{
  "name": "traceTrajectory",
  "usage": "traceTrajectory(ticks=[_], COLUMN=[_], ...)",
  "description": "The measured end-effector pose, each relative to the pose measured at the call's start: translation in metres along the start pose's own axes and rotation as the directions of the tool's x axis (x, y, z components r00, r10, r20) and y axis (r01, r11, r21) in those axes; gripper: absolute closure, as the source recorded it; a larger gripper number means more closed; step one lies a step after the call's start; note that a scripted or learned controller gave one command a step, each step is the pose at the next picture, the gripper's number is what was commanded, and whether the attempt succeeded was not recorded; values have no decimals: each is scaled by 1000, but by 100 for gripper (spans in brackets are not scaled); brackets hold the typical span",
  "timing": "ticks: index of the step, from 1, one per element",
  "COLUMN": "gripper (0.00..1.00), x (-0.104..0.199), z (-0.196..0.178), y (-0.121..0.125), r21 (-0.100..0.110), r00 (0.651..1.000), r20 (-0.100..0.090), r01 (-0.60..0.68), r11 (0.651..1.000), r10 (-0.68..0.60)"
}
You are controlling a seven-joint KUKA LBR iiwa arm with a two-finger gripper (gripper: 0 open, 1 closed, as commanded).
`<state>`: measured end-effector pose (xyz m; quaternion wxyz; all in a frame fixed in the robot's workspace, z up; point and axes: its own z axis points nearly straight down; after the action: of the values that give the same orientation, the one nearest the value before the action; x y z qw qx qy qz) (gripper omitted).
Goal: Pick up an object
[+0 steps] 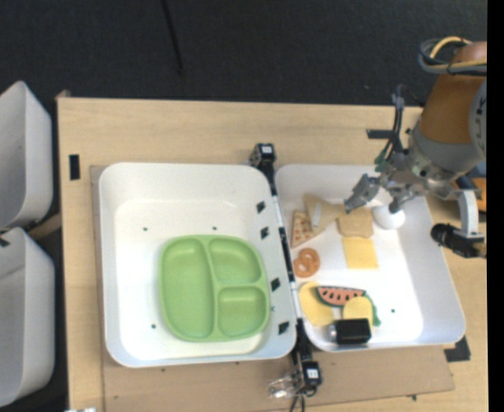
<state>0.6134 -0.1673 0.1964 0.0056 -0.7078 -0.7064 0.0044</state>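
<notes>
- near edge of the right-hand shallow white bin [432, 320]: a small black rectangular block [352, 331] lies by the near-left corner, touching a flat yellow piece [318, 312] and a watermelon-slice toy, red with a green rind [341, 296].
- up the left wall of that bin: an orange ring-shaped pretzel toy [306, 262], then a tan cracker-like wedge [301, 227] leaning near the divider.
- middle of the right bin: a flat pale-yellow square cheese slice toy [361, 252], with a tan toast-like slice [355, 225] just beyond it, the two touching or nearly so.
- far right of the bin: the two-finger gripper [379, 197] hangs over the far half, its fingers spread wide and slanted, nothing between them; a small white rounded thing [390, 218] sits right under it, whether touching i cannot tell.
- the left-hand shallow white bin [131, 204] carries a light green three-compartment plastic plate [213, 287] near its near-right corner.
- handling, as a guess: the toast-like slice is closest to the fingers; it looks light, stiff and thin, lying flat, so the fingers would need to close across its two opposite edges, low against the bin floor. a slick flat piece may slide away or slip out.
</notes>
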Motion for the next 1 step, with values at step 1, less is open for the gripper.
traceTrajectory(ticks=[1], gripper=[0], x=[0], z=[-7], y=[2], r21=[-11], r00=[1000], r20=[2], r01=[3], r11=[1000], r10=[-3])
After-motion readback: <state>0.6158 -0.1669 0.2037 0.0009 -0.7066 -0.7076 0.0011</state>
